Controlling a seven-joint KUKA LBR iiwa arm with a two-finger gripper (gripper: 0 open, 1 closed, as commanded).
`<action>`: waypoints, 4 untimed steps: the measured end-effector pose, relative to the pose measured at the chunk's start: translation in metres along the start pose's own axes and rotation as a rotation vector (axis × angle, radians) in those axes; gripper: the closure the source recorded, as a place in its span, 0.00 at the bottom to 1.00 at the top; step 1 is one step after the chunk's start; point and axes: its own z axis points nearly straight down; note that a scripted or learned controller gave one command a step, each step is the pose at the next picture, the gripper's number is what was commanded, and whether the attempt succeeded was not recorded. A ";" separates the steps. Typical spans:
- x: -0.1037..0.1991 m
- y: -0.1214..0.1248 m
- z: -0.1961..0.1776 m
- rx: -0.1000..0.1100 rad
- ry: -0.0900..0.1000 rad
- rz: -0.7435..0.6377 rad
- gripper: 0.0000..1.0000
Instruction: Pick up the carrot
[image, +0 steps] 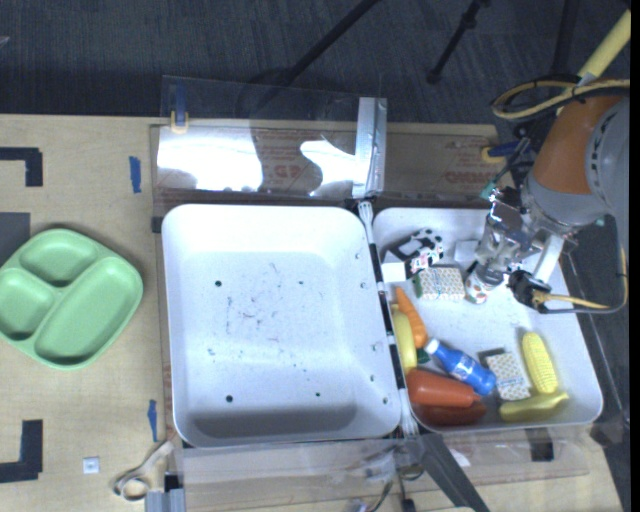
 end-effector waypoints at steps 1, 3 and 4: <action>0.014 0.006 -0.039 0.024 -0.009 -0.022 1.00; -0.001 -0.016 -0.041 0.026 -0.011 0.133 1.00; -0.002 0.003 -0.048 0.024 -0.010 0.111 1.00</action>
